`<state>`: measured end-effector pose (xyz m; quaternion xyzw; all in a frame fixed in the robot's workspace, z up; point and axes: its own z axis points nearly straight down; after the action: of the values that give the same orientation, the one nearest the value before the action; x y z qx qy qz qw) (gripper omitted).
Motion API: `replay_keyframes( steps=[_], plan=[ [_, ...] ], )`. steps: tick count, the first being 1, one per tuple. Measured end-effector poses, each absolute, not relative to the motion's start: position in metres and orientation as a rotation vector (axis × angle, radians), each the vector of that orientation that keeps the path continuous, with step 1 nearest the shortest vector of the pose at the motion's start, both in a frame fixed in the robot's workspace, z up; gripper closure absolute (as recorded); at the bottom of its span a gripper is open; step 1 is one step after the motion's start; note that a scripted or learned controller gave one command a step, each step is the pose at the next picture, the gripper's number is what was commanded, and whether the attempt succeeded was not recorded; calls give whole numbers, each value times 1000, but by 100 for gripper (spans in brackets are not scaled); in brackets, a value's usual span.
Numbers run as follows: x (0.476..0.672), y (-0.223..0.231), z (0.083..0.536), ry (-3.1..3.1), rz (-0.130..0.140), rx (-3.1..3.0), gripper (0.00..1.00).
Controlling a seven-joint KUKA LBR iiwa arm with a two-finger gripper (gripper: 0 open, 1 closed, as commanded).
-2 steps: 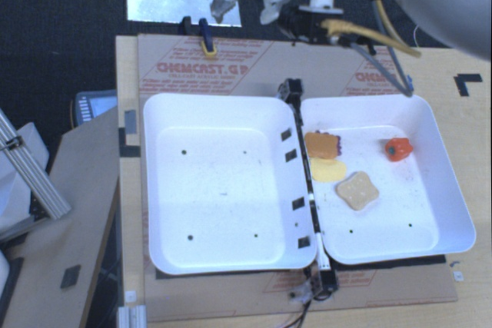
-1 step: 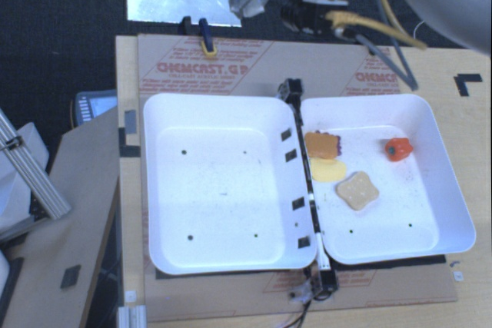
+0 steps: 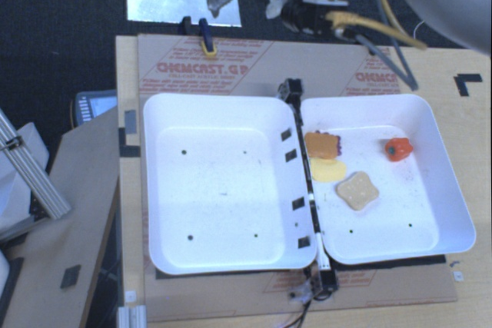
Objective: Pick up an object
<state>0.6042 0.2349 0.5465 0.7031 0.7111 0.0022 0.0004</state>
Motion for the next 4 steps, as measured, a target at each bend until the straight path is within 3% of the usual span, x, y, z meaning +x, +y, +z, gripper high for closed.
replay_keyframes(
  steps=[1,2,3,4],
  plan=[
    [604,236,558,2237,12,2203,100],
    [604,236,558,2239,10,2202,0],
    [604,236,569,2243,14,2196,100],
    [604,236,569,2245,13,2195,0]
  ],
)
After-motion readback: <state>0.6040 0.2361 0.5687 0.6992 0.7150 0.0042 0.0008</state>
